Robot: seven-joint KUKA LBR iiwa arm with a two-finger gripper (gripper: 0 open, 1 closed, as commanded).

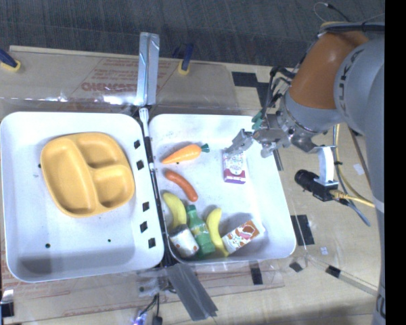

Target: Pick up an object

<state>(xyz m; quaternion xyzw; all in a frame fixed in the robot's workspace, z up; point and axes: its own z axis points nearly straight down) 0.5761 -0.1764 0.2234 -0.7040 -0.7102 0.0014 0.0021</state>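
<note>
My gripper (242, 141) hangs over the upper right part of the right bin (274, 195), just above a small pink and white packet (235, 166) lying on the bin floor. The packet lies apart from the other items. An orange carrot (181, 154) lies to its left, with a red sausage (181, 184) below that. Along the bin's front edge crowd two bananas (175, 208), a green bottle (201, 232), a round brown-topped cup (182, 241) and a red and white carton (242, 236).
The left bin (27, 249) holds a yellow divided plate (86, 173). A metal divider (147, 66) stands between the bins at the back. The arm's orange band (321, 70) and cables sit beyond the right bin's edge.
</note>
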